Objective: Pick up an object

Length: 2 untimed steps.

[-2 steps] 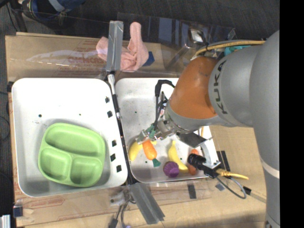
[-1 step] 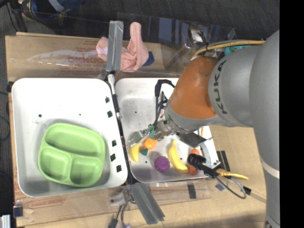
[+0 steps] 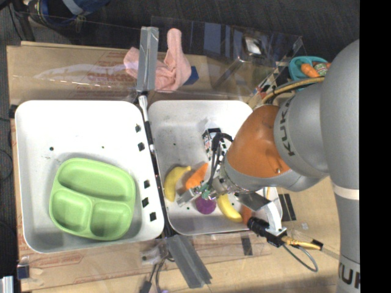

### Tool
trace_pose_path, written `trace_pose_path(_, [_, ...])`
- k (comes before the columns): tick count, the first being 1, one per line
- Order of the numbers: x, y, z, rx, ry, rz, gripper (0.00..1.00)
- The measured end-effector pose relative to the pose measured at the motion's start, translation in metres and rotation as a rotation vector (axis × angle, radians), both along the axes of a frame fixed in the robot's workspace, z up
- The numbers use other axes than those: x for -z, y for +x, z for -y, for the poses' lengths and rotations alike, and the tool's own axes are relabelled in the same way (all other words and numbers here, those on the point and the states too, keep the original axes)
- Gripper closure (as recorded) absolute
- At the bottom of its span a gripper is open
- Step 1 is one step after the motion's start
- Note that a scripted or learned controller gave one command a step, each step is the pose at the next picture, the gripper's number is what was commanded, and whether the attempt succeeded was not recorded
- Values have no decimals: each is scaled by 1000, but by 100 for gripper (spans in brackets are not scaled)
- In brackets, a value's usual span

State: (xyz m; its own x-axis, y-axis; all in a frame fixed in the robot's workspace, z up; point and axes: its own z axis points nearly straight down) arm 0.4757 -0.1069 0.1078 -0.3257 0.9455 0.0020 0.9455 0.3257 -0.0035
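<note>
Gripper (image 3: 198, 192) down in right bin (image 3: 183, 118); finger state not discernible from here. Purple object (image 3: 206, 206) lies just below it, orange piece (image 3: 196, 176) just above. One banana (image 3: 175, 182) to its left, another (image 3: 230, 208) at its right.
</note>
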Motion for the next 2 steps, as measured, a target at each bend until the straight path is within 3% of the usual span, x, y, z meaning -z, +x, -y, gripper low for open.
trace_pose_path(1, [17, 40, 9, 14, 0, 0, 0])
trace_pose_path(2, [8, 40, 8, 10, 0, -1, 100])
